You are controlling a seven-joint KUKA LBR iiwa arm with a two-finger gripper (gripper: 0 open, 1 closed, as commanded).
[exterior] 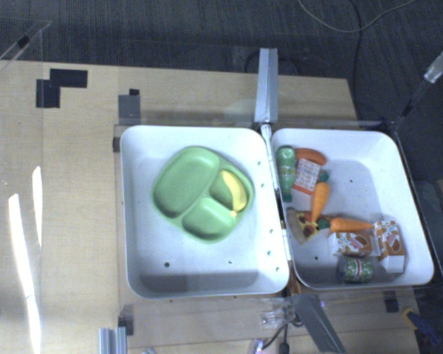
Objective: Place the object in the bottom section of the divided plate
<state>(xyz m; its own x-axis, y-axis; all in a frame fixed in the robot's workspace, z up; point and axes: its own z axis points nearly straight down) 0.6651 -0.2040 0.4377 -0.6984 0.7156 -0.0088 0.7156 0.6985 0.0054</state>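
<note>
A green divided plate (183,183) lies in the left white bin (144,264), a little above that bin's middle. A yellow banana-like piece (235,189) rests in the plate's right-hand section. The plate's bottom section (209,220) holds nothing, and neither does the large left section. The right bin (369,164) holds a green bottle (286,167), an orange and white packet (308,171), two carrots (319,200) (349,225), a pizza slice (303,228), a small carton (389,243) and a can (355,270).
A metal post (266,87) stands at the far end of the seam between the bins. A cable (354,21) loops on the dark floor behind the bench. Black tape marks (59,85) sit on the wooden bench at the left.
</note>
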